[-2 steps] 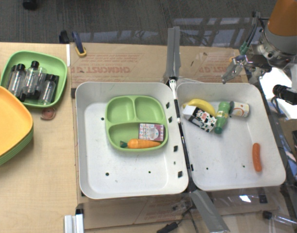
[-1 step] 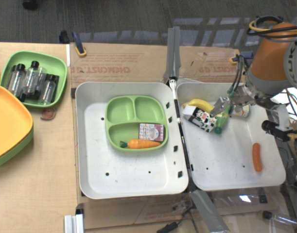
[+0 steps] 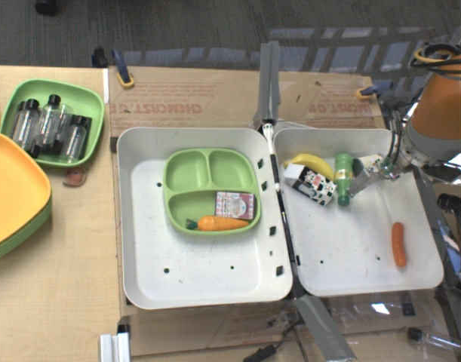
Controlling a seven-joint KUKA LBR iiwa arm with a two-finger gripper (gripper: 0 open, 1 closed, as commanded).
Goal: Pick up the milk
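Clutter is the main hazard here. The small black-and-white cow-patterned milk carton (image 3: 311, 184) lies on its side near the upper left of the right-hand shallow white bin (image 3: 366, 277), touching the yellow banana (image 3: 309, 163) behind it and the green plastic bottle (image 3: 343, 176) to its right. The two-finger gripper (image 3: 387, 167) hangs just right of the bottle, near the bin's far edge; whether it is wide or narrow cannot be told. A descent from this position would probably meet the bottle first, or nudge the carton against the banana. An orange sausage-shaped toy (image 3: 398, 244) lies well apart.
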